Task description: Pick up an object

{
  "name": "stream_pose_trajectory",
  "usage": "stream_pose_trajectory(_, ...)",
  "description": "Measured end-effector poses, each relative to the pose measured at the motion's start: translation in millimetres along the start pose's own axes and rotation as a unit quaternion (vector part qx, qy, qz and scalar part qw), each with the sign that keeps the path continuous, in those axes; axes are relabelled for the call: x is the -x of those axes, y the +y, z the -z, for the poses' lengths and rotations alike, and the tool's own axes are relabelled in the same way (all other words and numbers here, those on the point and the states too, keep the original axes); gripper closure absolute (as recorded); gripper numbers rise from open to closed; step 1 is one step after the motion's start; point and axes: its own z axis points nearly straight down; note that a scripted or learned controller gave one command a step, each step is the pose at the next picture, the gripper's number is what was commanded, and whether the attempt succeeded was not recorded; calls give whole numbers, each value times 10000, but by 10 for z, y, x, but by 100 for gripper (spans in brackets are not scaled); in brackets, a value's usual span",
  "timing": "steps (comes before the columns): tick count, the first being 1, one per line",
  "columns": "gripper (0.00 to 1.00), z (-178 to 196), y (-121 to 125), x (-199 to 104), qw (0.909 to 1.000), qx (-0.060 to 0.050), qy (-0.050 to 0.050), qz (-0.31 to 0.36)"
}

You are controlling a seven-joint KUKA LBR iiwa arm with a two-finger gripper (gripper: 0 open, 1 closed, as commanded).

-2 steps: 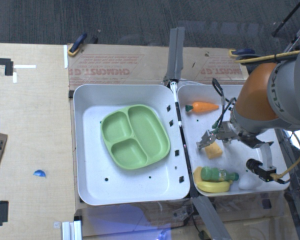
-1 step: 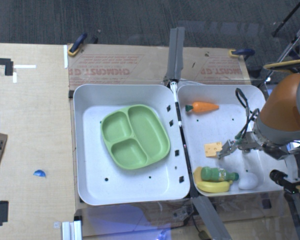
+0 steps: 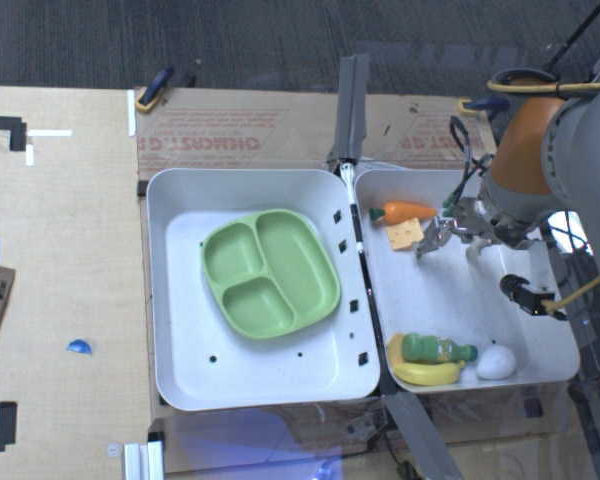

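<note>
Hanging over the upper part of the right white bin (image 3: 540, 373), the grey two-finger gripper (image 3: 452, 238) has its fingers spread apart with nothing between them, and its left finger tip is just beside the yellow wedge of toy cheese (image 3: 404, 235), which touches the orange toy carrot (image 3: 404, 211). Near the front wall of this bin lie a green plastic bottle (image 3: 436, 349), a yellow toy banana (image 3: 426, 372) partly under it, and a white round object (image 3: 496, 363) that I cannot make out well. The left white bin (image 3: 170, 298) holds a light green divided plate (image 3: 270, 272).
</note>
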Motion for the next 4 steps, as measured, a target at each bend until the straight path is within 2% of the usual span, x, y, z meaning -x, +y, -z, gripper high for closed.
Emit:
stream_pose_trajectory(1, 0, 7, 482, -410, 9996, 3, -4, -298)
stream_pose_trajectory(2, 0, 709, 563, 11, 10000, 3, -5, -79)
stream_pose_trajectory(3, 0, 12, 544, -505, 9997, 10, -6, 237)
stream_pose_trajectory(4, 0, 1003, 334, -896, 9998, 2, -6, 191)
